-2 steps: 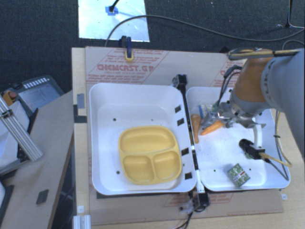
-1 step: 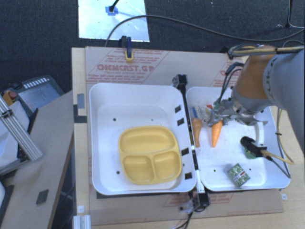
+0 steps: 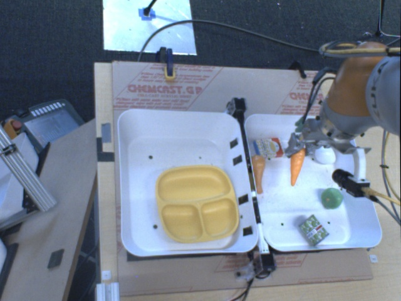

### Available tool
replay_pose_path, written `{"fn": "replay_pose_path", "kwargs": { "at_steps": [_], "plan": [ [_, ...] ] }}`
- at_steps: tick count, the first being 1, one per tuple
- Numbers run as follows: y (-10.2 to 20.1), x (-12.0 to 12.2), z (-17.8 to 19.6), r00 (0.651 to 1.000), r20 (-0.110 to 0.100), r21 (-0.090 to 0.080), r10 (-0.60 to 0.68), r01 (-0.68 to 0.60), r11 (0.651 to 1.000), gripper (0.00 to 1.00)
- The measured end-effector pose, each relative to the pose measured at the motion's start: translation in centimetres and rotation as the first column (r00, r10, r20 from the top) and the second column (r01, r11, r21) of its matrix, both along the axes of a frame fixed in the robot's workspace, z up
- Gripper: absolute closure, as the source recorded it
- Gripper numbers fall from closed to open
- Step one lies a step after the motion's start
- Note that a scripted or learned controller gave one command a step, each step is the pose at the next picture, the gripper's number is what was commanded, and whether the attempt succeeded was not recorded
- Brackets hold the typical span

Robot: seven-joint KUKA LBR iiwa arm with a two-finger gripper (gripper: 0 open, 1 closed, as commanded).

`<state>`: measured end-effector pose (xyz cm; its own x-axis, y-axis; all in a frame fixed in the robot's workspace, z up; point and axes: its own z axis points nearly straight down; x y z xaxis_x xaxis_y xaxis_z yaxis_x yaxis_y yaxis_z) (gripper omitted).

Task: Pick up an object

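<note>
One carrot [image 3: 297, 166], seemingly in hand [image 3: 297, 145]

Both shallow white plastic bins [image 3: 182, 121] look smooth with a soft sheen. The yellow three-compartment plastic tray [image 3: 195, 202] is glossy — light catches its rims. The two orange plastic carrots [image 3: 297, 165] look smooth and satiny, the small green ball [image 3: 332, 198] matt. The brown sheet under the bins [image 3: 188, 86], printed in red, looks like matt paper-faced board; the dark floor [image 3: 50, 36] is rough — carpet-like. The square silvery plate [image 3: 147, 17] looks like brushed metal
</note>
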<state>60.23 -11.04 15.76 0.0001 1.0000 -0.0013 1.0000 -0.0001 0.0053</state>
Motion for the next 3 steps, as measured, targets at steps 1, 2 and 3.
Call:
{"fn": "replay_pose_path", "kwargs": {
  "at_steps": [1,2,3],
  "plan": [
    [0.5,0.8,4.8,1.0,0.001,0.0,0.004,-0.004,1.0,1.0],
    [0.5,1.0,10.1,1.0,0.002,0.0,0.004,-0.004,1.0,1.0],
    [5.4,1.5,9.8,1.0,-0.002,0.002,0.009,-0.009,1.0,1.0]
  ]
}}
